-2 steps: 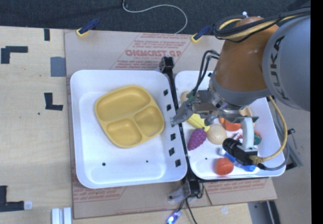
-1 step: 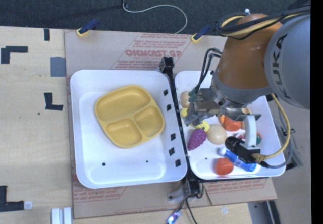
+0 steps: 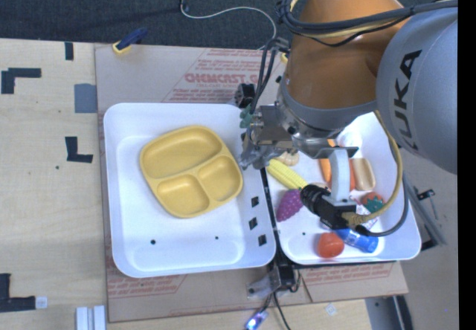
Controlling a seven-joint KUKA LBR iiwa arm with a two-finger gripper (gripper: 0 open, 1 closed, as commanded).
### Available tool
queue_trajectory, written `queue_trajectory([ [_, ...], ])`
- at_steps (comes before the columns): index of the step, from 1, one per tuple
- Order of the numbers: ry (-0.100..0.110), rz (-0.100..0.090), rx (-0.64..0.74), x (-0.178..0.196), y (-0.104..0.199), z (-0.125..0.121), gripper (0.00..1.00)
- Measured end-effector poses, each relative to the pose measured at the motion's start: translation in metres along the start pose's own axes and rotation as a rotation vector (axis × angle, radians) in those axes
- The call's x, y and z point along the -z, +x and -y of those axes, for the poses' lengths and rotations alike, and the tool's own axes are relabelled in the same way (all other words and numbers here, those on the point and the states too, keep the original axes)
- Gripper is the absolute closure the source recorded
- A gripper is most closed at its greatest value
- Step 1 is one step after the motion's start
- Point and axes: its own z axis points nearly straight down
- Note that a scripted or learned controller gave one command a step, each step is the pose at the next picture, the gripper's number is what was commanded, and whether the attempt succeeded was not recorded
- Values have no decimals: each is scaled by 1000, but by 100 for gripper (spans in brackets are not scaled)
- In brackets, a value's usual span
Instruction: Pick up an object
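My gripper (image 3: 256,149) hangs under the big grey and orange wrist, over the left edge of the right bin (image 3: 401,250), close to the wall it shares with the left bin. Just right of it lies a yellow corn cob (image 3: 286,173). A purple bunch of grapes (image 3: 289,204) sits below the cob. A red tomato (image 3: 330,245) and a blue object (image 3: 363,241) rest near the front wall. An orange carrot (image 3: 325,169) and a tan hot dog bun (image 3: 363,172) lie further right, partly hidden by the arm.
The left bin (image 3: 126,195) holds a yellow three-part plate (image 3: 190,169). A small teal piece (image 3: 374,204) lies by the bun. The arm covers the back half of the right bin. Cardboard (image 3: 149,76) lies under both bins.
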Motion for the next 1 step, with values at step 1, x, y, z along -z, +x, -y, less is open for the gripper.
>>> queue_trajectory([
  [1,-6,2,-10,112,-6,-2,100],
])
